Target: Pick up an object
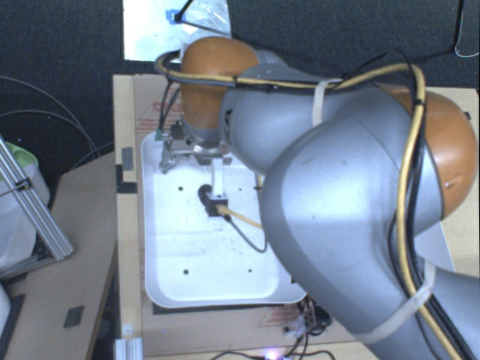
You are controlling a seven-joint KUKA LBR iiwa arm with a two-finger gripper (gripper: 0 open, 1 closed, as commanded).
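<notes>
The grey arm point(360, 201) covers the whole right half of the view and hides the right-hand bin, so what lies there cannot be told. Its orange-banded wrist stands over the far end of the left white bin point(180, 283), where the gripper point(193, 151) sits low. Whether it is open or closed, or holding anything, cannot be told. No object to pick can be made out on the bin's visible floor. A metal rail point(34, 208) leans at the left of the surface point(86, 223), and 1 shiny sheet point(165, 21) lies beyond.
</notes>
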